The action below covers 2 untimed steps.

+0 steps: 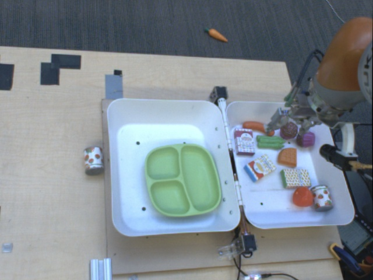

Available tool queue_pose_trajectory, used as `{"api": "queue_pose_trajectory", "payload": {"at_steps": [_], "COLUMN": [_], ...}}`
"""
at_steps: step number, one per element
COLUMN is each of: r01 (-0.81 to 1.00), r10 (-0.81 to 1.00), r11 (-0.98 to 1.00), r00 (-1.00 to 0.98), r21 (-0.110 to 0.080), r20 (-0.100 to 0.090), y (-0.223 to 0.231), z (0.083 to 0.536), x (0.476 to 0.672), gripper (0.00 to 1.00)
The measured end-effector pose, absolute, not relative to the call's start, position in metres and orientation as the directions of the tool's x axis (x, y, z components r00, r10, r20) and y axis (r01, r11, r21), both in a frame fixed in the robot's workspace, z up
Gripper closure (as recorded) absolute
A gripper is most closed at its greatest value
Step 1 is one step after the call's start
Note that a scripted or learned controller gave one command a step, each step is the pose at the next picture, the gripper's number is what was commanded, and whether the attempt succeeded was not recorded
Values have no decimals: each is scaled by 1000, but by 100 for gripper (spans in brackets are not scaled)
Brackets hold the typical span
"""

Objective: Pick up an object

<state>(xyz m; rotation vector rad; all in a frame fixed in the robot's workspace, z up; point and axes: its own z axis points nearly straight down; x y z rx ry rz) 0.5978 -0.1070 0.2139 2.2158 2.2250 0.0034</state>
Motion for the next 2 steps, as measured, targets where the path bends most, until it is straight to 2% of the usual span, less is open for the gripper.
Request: {"api": "queue_pose_trajectory", "payload": {"at_steps": [1,2], "r01": [1000,1000], "r10": [1000,1000], "r11": [5,2], "r00": [-5,-2], "r21": [2,8], "r20": [0,-1], "y": [-99,-89], "z": [109,87], "x": [609,554], "gripper": [0,0]}}
